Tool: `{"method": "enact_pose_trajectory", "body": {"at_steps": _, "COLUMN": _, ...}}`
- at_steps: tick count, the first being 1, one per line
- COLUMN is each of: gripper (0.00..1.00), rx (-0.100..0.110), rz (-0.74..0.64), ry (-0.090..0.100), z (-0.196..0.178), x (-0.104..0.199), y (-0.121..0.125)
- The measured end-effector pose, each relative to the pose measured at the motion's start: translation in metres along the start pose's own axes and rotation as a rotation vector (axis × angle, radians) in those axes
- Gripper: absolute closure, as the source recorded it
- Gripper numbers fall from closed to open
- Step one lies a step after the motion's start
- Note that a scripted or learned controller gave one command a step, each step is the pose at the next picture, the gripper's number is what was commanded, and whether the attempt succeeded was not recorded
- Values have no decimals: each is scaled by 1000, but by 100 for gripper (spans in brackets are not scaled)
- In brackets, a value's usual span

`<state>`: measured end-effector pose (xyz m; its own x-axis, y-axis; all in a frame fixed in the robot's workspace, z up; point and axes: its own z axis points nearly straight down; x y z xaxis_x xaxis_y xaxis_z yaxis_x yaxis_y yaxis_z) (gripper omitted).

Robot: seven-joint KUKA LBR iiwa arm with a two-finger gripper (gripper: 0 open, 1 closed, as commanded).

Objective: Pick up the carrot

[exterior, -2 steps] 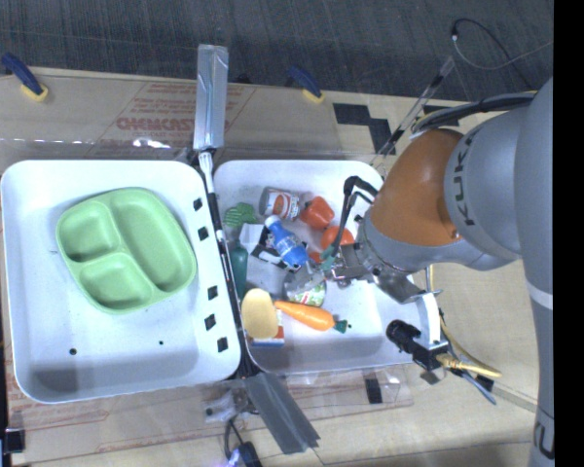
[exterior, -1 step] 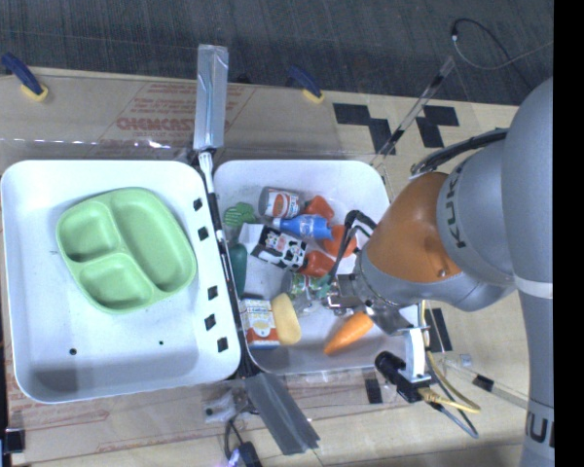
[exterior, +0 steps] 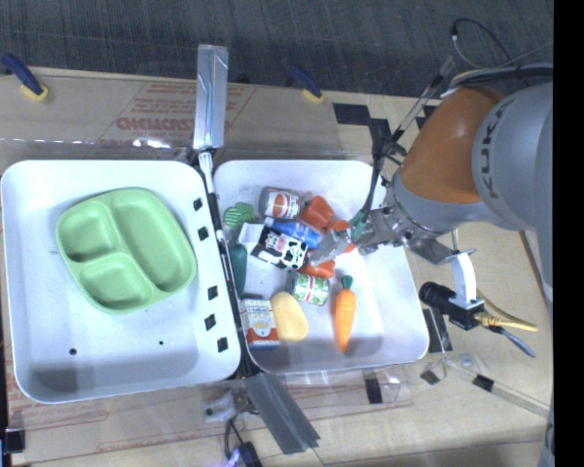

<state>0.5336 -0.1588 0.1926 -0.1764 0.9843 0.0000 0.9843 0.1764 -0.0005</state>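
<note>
Where the right bin came nearest to me, I saw the carrot lying lengthwise on its floor, bright orange with a small green top pointing away, just beside a pale yellow potato-shaped toy. Beyond it sat a jumble of small packets and a can. Past those, the gripper hung low over the clutter, well short of the carrot; I could not tell how it was set.

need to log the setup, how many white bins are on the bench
2. The left bin holds a green divided plate; the right bin beside it holds the toy food, including the carrot.
</note>
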Motion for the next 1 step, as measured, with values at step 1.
{"method": "enact_pose_trajectory", "body": {"at_steps": 1, "gripper": 0, "rx": -1, "rz": -263, "ry": 0, "z": 100, "x": -34, "y": -54}}
